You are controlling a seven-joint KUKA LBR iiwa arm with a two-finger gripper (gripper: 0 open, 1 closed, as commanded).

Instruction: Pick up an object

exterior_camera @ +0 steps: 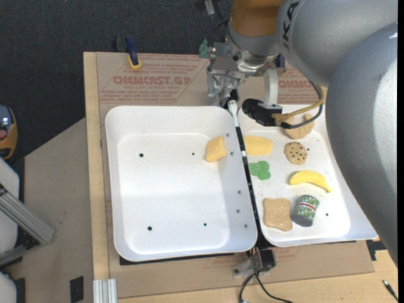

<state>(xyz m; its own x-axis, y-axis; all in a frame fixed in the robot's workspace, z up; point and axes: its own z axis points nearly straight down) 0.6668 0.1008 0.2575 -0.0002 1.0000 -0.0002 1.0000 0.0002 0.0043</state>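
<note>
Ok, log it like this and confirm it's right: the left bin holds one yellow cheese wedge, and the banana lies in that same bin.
One thing is wrong: the banana lies in the right bin, beside the cookie and the can. The camera view shows it. The rest stands: the left bin holds one yellow cheese wedge.
</note>
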